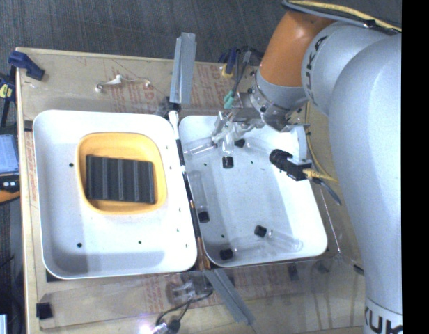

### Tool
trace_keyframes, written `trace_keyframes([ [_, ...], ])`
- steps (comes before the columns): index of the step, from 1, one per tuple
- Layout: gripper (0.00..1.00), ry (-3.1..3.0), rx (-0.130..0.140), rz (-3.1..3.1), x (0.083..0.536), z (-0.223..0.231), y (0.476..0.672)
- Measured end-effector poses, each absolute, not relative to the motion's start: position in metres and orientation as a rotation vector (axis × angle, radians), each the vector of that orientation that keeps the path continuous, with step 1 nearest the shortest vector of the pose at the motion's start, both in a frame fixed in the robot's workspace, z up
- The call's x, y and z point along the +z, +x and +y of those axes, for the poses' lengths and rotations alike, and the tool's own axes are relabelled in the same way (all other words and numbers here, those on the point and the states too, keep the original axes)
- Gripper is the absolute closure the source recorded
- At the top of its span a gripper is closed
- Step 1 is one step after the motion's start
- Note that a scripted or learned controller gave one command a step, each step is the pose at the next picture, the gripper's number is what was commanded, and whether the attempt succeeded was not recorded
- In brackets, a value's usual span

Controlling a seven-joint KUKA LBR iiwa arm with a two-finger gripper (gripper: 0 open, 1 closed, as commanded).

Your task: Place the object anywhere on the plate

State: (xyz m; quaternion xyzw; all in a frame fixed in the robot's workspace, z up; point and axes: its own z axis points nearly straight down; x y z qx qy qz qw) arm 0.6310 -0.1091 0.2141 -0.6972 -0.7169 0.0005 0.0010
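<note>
**Over the right bin: risks while the plate sits across the divide**

At about eleven o'clock in the right bin [270,200], the gripper [230,136] hangs low near the far-left corner, close to the wall shared with the left bin [61,242]. Glare and clear parts muddle the tip, so I cannot tell whether it is apart, together, or clamped on anything.

A dark ridged block [120,179] lies flat on the yellow plate [120,142], which sits at the centre of the left bin. If the block is the task's object, it already rests within the plate's rim. The main danger then is any sweep toward nine o'clock that nudges it off or shoves the plate.

If the object is instead one of the small black pieces [228,161] scattered through the right bin, other hazards apply:

- The nearest piece lies just at six o'clock from the gripper and is small, so a closing grasp could miss it or pinch it loose.
- A clear item [281,239] lies toward five o'clock of the bin and is hard to make out, so it could be mistaken or brushed.
- Carrying anything toward nine o'clock means clearing the two adjoining bin walls, and a low path could clip them and knock the load free.
- The block covers much of the plate, so a drop there could bounce off it.
</note>
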Motion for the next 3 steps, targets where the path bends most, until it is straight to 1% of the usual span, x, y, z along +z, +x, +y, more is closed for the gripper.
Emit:
trace_keyframes([
  [1,1.00,-1.962,0.004,-2.448,0.202,-0.050,0.640],
  [2,0.00,-1.962,0.004,-2.448,0.203,-0.051,0.640],
  [3,0.00,-2.104,0.006,-2.327,0.191,-0.006,0.617],
])
